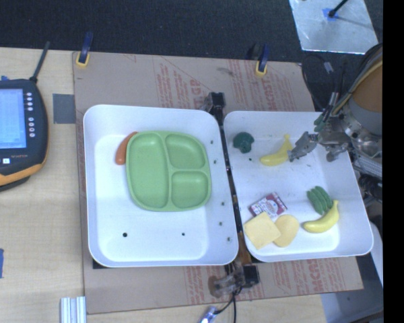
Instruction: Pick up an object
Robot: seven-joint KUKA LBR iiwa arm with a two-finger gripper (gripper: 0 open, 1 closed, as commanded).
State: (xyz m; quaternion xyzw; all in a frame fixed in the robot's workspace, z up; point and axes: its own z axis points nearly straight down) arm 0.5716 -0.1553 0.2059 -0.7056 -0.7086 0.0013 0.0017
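Observation:
My gripper (312,155) hangs over the upper right part of the right bin (350,247), open, with nothing between its fingers. Its left finger (299,149) ends just right of a small yellow banana (276,156). A dark green broccoli piece (242,141) lies further left. Lower down in the same bin are a green ridged vegetable (319,198), a second banana (322,221), a red and white packet (269,206) and two yellow cheese-like pieces (261,232).
The left bin (108,247) holds a green divided plate (168,170) with an orange-red sausage (123,148) at its left edge. A teach pendant (10,130) lies on the bench at far left. Clamps (262,59) hold the cardboard at the back.

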